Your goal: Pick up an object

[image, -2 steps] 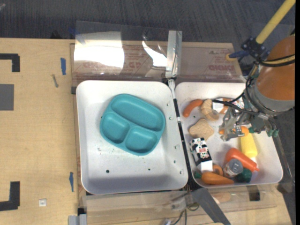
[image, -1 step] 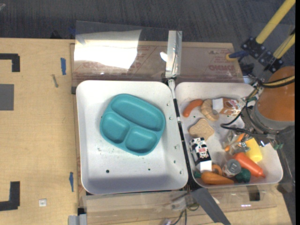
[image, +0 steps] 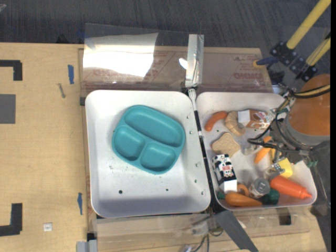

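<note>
Objects: pile of small toy food pcs in right bin [image: 310, 172], none seen btwn fingers.
Right bin contents: orange sausage-shaped pc [image: 215, 120] at upper left; tan bread-like slice [image: 226, 144] just below it; black-and-white cow-print block [image: 223, 165] nr bin's left wall; big orange carrot [image: 290, 188] w/ green top [image: 271, 196] at lower right; yellow pc [image: 284, 167] just above carrot; grey round cap [image: 260, 185] beside carrot's green end.
Left bin [image: 100, 193]: holds teal divided plate [image: 149, 138], 3 compartments, lying tilted nr bin centre.
Arm: comes in from right, orange band [image: 313, 109] over right bin's upper right corner.
Gripper [image: 272, 150]: low over right bin, among pcs nr yellow pc; cables in front.
Jaws: can't tell if released or clenched, hidden by wrist & cables.
</note>
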